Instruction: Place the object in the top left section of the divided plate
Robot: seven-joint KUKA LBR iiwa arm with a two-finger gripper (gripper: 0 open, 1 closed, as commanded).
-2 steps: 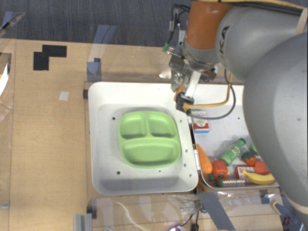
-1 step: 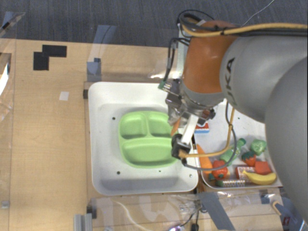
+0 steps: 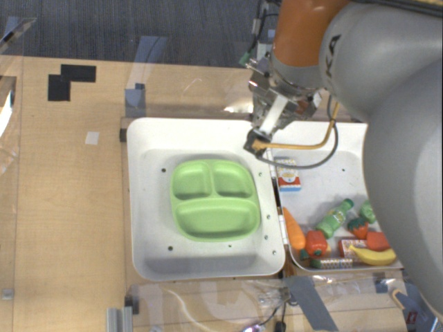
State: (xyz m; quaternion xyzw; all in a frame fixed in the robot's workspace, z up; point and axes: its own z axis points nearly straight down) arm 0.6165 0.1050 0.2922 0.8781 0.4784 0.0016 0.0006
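Presently: claw [image 3: 255, 144] near the bins' shared wall, grip state unreadable. Green divided plate [image 3: 215, 199] bare. Risk: arriving empty-handed, or dropping into the wrong section.

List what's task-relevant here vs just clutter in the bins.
Task-relevant:
- green divided plate, in the left bin
- tool, above the seam between the bins; whether it holds anything is unclear

Lying about, right bin:
- carrot
- green bottle
- banana
- small red and white carton
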